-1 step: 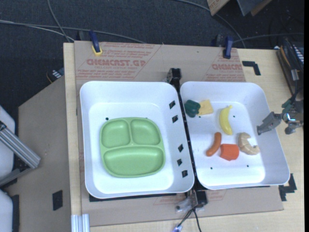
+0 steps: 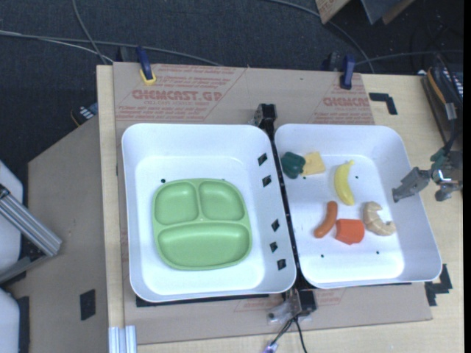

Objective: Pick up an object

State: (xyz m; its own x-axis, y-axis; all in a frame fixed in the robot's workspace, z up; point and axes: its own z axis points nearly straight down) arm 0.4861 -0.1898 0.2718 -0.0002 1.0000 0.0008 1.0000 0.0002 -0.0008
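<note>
The right white bin [image 2: 394, 142] holds several toy foods. A green piece [image 2: 292, 164] and a pale yellow wedge [image 2: 314, 163] lie at its far left. A yellow banana [image 2: 344, 183] lies in the middle. Nearer the front are an orange-red sausage [image 2: 326, 219], an orange block [image 2: 350, 231] and a beige croissant-like piece [image 2: 379, 219]. My gripper [image 2: 425, 191] hangs over the bin's right rim, to the right of the croissant-like piece and apart from it. It is open, with nothing between its fingers.
The left white bin [image 2: 136, 197] holds a green divided plate [image 2: 202, 223]. A black divider [image 2: 278, 190] runs between the two bins. Blue clamps [image 2: 146, 66] hold the cardboard sheet at the bench's far edge. Cables lie on the dark floor behind.
</note>
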